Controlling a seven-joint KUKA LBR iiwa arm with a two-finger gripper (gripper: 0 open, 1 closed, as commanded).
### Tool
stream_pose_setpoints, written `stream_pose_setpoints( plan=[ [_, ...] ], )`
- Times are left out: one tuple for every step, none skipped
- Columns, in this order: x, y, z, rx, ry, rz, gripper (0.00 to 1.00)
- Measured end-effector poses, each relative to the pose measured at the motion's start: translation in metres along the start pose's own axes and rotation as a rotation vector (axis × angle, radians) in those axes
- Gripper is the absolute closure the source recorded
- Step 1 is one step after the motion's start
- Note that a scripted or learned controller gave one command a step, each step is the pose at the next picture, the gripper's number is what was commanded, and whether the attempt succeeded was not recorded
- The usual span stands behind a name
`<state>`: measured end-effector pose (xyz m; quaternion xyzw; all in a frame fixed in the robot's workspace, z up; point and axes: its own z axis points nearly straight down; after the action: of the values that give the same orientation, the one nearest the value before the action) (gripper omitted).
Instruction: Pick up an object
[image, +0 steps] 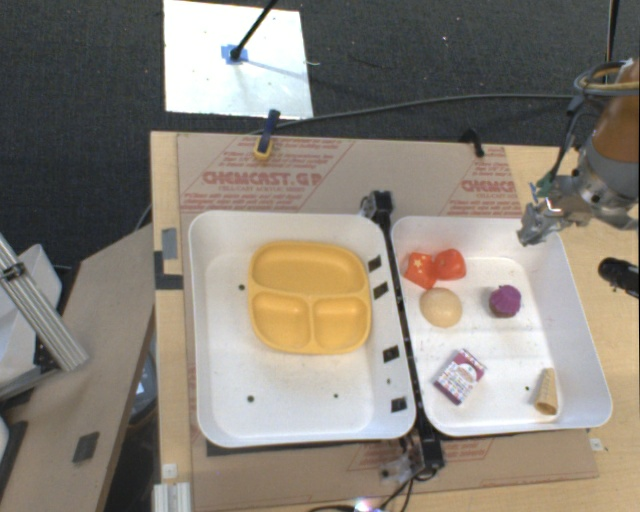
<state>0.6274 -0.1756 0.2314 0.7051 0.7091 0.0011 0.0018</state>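
Observation:
The right bin holds several small things. A red crumpled piece lies near its far left, with a beige ball just in front of it. A purple ball sits mid-bin. A small pink and white packet and a tan cone lie near the front. My gripper hangs over the bin's far right corner, above and to the right of the purple ball, touching none of them. Nothing hangs from it.
The left bin carries a yellow divided plate. A black divider with clips runs between the bins. A dark cable crosses the far side of the bench. An aluminium rail juts in at the left.

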Motion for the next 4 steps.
stream_pose_setpoints(
  plan=[
    [0.042, -0.008, 0.002, 0.003, 0.001, -0.002, 1.0],
    [0.095, -0.025, -0.007, 0.003, 0.002, -0.003, 1.0],
    [0.147, -0.039, -0.015, 0.003, 0.003, -0.003, 1.0],
    [0.2, -0.057, -0.018, 0.004, 0.003, -0.005, 1.0]
  ],
)
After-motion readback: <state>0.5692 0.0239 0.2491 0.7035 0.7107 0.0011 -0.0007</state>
